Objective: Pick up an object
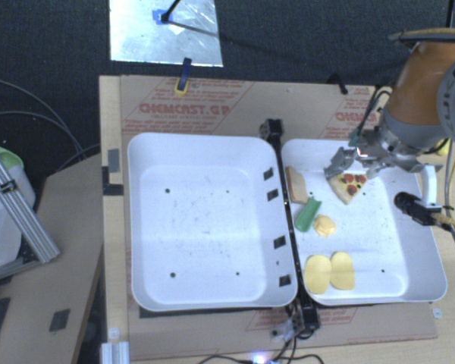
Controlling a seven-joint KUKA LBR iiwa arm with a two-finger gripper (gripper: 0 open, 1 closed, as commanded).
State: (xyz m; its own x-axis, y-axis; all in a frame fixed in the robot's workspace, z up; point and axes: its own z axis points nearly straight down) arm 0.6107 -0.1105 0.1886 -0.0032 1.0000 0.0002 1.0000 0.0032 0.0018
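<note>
"chemcast gp" lettering (183, 109) on board (235, 97)

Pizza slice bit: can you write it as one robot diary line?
gripper over pizza slice | right bin | nothing lifted | left bin

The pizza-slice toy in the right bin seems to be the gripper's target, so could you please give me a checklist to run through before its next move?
1. Gripper is over the right white bin: ok.
2. Gripper is above the triangular pizza-slice toy: ok, it sits at the slice's upper edge.
3. Slice is between the fingers: cannot tell, the wrist hides them.
4. Space around the slice: ok; the green stick-shaped toy, tan flat block and small yellow lump lie apart to its left.
5. The two yellow rounded pieces are away from the path: ok, near the front wall.
</note>
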